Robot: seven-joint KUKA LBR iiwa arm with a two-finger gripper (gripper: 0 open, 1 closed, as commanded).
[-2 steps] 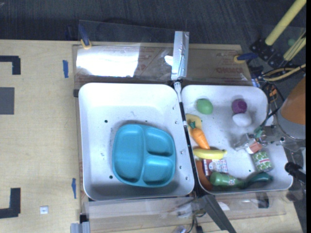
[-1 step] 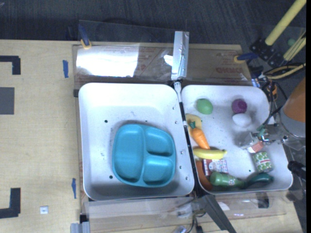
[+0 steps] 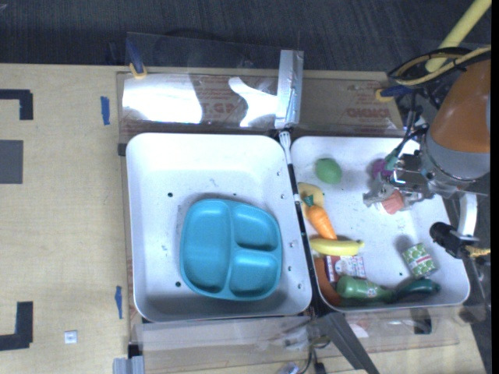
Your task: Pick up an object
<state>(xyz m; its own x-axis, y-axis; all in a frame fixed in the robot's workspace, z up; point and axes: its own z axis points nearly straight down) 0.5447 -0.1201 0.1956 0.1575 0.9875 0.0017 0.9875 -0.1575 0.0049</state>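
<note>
**Pink toy under the gripper in the right bin**

Pink and small, a little toy [image 3: 394,202] lies near the far right side of the right bin [image 3: 355,148]. The gripper [image 3: 387,187] hangs right over it, so this looks like the thing it is going for. The picture is too blurry there to say how the gripper is set, or whether it touches the toy at all. Nothing shows it holding anything.

The toy looks light and hard, like plastic play food. It may be smooth and a bit slippery, so it could pop out of a squeeze. I think the best place to grab it is across its middle, where it is narrow.

The right bin is full of play food. A green ball [image 3: 328,170] sits near the back. A carrot [image 3: 320,221] and a banana [image 3: 337,246] lie along the left wall. A red and white packet [image 3: 344,268] lies just below the banana. A green bottle [image 3: 363,289] and a dark green veggie [image 3: 415,289] lie along the front edge. A small green and white box [image 3: 420,259] sits near the right side, well apart from the pink toy.

The left bin [image 3: 156,162] holds a blue plate [image 3: 231,248] with three parts. The plate has nothing in it.
</note>
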